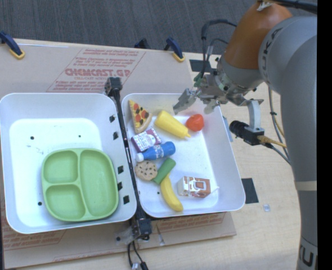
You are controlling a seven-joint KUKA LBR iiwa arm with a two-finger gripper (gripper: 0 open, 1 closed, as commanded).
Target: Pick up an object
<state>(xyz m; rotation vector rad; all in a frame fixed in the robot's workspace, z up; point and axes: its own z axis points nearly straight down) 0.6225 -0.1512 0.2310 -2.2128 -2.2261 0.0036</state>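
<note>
My gripper [198,104] hangs over the far edge of the right bin [229,167], open, its two fingers spread with nothing between them. Just below it lies a small red ball-like toy [195,122], touching a yellow bottle-shaped toy [172,125]. Further left and nearer in the same bin are a pizza slice [139,115], a purple packet [143,139], a blue bottle [158,151], a cookie [146,171], a green pickle [165,170], a banana [171,195] and a small carton [196,187].
The left bin [11,114] holds a green divided plate [79,184]. A cardboard sheet [93,69] lies behind both bins, with blue clamps [174,48] at its far edge. The arm's grey body fills the right side.
</note>
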